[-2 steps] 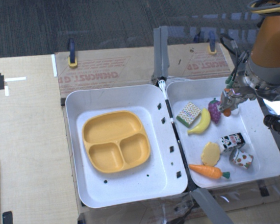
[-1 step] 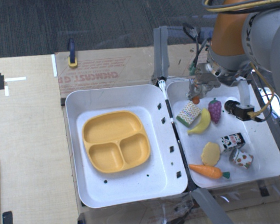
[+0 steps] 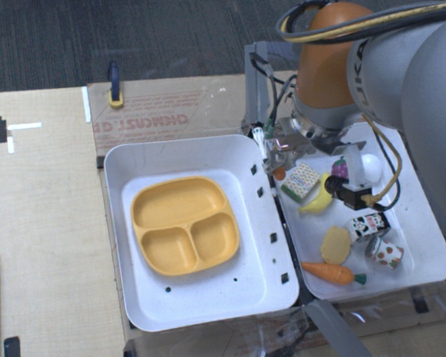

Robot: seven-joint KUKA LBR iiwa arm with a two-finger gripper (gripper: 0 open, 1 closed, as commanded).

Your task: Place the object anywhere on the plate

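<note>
A yellow plate point(image 3: 184, 224) with three compartments lies in the left white bin point(image 3: 140, 299). The right bin point(image 3: 426, 248) holds several toy foods: a carrot point(image 3: 330, 272), a pale yellow round slice point(image 3: 335, 244), a yellow banana-like piece point(image 3: 317, 199), a checkered packet point(image 3: 301, 179), a purple piece point(image 3: 339, 168), a white rounded piece point(image 3: 369, 167), a cow-patterned carton point(image 3: 366, 225) and a small spotted box point(image 3: 388, 254). My gripper point(image 3: 277, 157) hangs low over the right bin's near-left corner, beside the checkered packet. A small orange bit point(image 3: 280, 174) shows just under it.
The grey arm with its orange band point(image 3: 336, 45) covers the far part of the right bin. Cables loop around the wrist. A cardboard sheet point(image 3: 169, 108) lies behind the left bin, and a blue-and-yellow clamp point(image 3: 114, 86) stands at its edge.
</note>
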